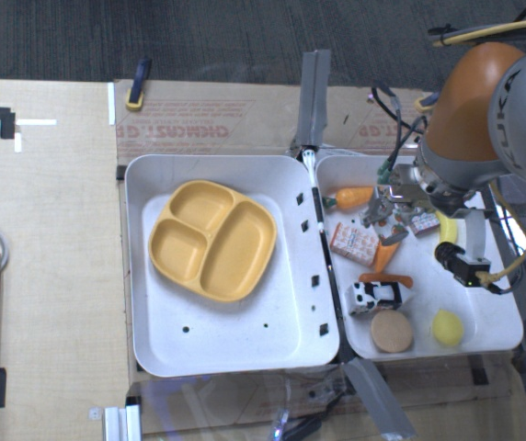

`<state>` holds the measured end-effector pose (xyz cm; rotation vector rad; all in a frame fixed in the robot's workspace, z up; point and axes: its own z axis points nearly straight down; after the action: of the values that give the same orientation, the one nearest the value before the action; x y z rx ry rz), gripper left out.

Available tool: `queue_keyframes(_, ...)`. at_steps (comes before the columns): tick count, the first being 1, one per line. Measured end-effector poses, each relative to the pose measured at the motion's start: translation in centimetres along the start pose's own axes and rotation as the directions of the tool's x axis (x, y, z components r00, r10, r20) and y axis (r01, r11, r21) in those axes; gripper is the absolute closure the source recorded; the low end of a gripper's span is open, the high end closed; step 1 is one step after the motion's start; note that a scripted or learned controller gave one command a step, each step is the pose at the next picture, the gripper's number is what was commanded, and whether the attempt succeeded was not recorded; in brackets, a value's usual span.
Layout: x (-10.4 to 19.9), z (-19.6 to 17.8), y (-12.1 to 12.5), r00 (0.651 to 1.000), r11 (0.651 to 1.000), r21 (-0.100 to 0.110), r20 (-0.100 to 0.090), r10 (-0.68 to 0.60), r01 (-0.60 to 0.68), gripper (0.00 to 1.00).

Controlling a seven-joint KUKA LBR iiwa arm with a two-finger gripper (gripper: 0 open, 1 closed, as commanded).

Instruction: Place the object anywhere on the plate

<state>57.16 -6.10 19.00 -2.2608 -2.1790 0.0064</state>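
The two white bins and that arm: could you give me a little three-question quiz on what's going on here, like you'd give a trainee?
1. True or false: the yellow plate lies in the left bin.
2. Over which bin is the gripper? A) left B) right
3. Fill in: the plate has ___ compartments.

Key
1. True.
2. B: it is over the right bin, among the small items such as the carrot, the lemon and the black-and-white cow toy.
3. Three, all bare.

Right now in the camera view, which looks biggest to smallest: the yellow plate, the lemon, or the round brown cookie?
1. Yellow plate, by far.
2. Round brown cookie.
3. Lemon, only slightly smaller, so that order is unsure.
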Motion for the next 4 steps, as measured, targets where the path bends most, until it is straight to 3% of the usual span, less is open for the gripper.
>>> queue_keyframes(1,-5.2,1.6,1.7,0.999,0.999,-0.001,0.000,0.046,-0.046,1.00)
queue_keyframes(2,1.3,-0.3,0.1,0.999,0.999,-0.003,-0.002,0.054,-0.054,1.00)
queue_keyframes(3,5.7,-1.1,3.9,0.997,0.997,0.000,0.000,0.083,-0.083,1.00)
queue_keyframes(4,15.8,0.0,4.4,0.999,0.999,-0.001,0.000,0.039,-0.039,1.00)
